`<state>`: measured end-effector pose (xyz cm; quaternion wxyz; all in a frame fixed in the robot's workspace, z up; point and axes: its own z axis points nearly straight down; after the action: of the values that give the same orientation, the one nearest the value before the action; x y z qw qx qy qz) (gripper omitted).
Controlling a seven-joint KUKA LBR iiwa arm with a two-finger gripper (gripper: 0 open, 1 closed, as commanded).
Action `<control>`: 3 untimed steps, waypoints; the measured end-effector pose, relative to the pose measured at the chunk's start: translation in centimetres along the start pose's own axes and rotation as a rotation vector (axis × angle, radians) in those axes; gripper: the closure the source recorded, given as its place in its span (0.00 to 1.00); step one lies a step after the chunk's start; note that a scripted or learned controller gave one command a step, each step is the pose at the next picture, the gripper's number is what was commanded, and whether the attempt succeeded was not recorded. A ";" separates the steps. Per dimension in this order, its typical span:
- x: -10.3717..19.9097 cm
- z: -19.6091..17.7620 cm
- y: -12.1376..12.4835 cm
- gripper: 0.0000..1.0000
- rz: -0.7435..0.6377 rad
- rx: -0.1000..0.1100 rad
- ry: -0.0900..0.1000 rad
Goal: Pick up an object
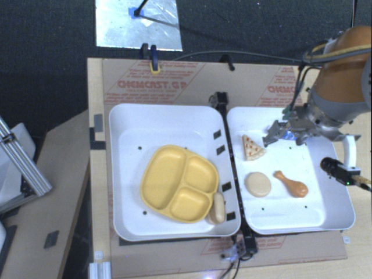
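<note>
The camera view looks down at a slant on a table [174, 77] covered with printed brown sheeting, carrying two shallow white bins side by side.

The left bin [131, 127] holds a yellow tray [177, 182] with three compartments, lying near the middle of the bin. A pale bread roll [217, 208] lies against the tray's near right corner, close to the bin's right wall.

The right bin [331, 211] holds three food pieces. A pizza slice [252, 147] lies in the far left part of the bin, its point toward the far side. Nearer the camera, a round tan cookie [257, 184] sits left of centre, and a drumstick [291, 185] lies just right of it, apart from it, with its thin end toward the cookie.

The arm [343, 68] comes in from the right over the far part of the right bin. The pincer [278, 133] hangs over the bin's far left area, just right of and slightly beyond the pizza slice, which is the closest piece to it. Whether it is touching the slice cannot be told. How far the pincer is open cannot be told, and nothing is seen held in it. The cookie and drumstick lie nearer the camera, well apart from the pincer.

A clamp [153, 58] grips the table's far edge, and a shiny square sheet [138, 16] lies beyond it on the dark floor.
</note>
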<state>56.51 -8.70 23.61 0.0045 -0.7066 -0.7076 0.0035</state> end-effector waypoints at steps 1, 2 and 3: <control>0.0 -0.7 0.2 0.00 -0.002 -0.013 -0.001; -0.5 4.8 1.0 0.00 0.000 -0.008 -0.001; -1.3 10.3 1.6 0.00 0.000 -0.008 -0.001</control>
<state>57.96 -9.95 13.24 0.0012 -0.7068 -0.7075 0.0009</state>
